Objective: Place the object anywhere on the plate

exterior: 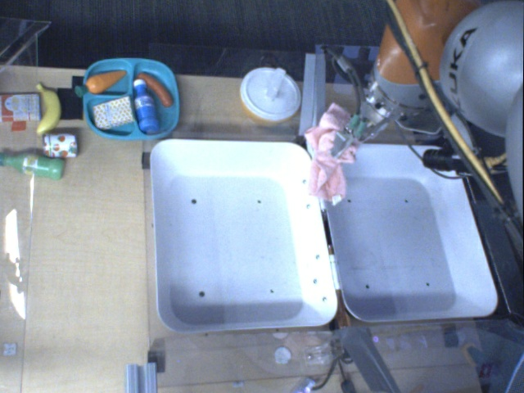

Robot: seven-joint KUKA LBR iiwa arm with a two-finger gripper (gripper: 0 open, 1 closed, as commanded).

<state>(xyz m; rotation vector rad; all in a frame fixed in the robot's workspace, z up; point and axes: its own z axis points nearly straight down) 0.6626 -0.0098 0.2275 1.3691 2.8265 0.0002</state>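
A crumpled pink cloth (329, 169) hangs over the ridge where the two white bins meet, near their far edge. Its top corner is pinched in my gripper (351, 133), which reaches in from the upper right and is shut on it. The cloth's lower end droops down to about the rims of the bins. The plate (169, 80) is a blue divided dish on the bench at the far left. It holds a toy carrot, a sausage, a blue bottle and a patterned square. Cloth and plate are far apart.
The left bin (229, 236) and the right bin (409, 244) lie side by side. A round white and yellow lidded tub (270, 95) stands behind them. A banana (49, 109), a carton (18, 109), a small can (60, 145) and a green bottle (33, 164) sit at the far left.
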